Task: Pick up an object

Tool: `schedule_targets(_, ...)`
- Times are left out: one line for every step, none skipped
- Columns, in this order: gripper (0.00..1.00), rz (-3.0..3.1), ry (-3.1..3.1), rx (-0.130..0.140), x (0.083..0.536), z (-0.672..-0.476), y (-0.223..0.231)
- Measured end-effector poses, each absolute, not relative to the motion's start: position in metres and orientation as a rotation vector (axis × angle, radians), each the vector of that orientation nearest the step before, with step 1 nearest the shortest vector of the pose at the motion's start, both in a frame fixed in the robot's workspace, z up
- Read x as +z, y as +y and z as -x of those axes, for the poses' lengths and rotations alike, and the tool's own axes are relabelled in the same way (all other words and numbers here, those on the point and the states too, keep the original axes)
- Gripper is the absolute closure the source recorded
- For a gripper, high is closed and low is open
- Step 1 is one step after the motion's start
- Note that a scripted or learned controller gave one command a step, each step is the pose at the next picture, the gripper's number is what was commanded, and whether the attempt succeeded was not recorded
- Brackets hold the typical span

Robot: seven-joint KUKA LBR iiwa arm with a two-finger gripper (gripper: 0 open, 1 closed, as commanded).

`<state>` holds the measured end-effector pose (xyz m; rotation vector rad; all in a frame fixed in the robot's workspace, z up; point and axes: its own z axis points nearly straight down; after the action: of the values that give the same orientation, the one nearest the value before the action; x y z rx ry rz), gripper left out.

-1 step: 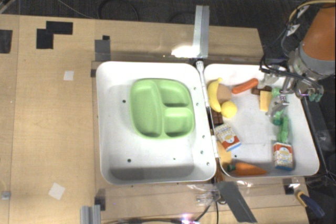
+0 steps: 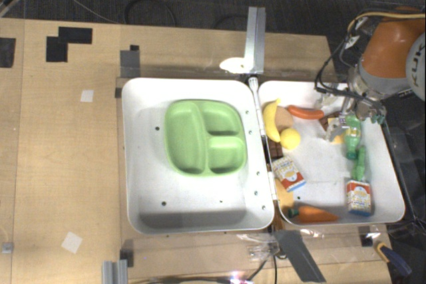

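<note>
Green bottle (image 2: 353,136) lay right under the hand (image 2: 346,118); its grip unclear, a centred, straight descent seemed wise.

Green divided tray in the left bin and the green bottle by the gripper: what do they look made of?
Green divided tray: likely moulded plastic, matte, even colour with soft rounded ridges. Green bottle: probably translucent plastic, glossy highlights; too small to be sure.
</note>
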<state>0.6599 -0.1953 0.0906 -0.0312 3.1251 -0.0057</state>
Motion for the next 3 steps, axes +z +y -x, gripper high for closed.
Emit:
schedule_targets(0.00, -0.132, 3.128, -0.002, 0.088, -0.654, -0.204)
schedule_targets(0.00, -0.269, 3.120, -0.001, 0.088, -0.643, -0.205)
schedule_targets(1.00, -0.256, 3.107, -0.004, 0.103, -0.648, -0.203)
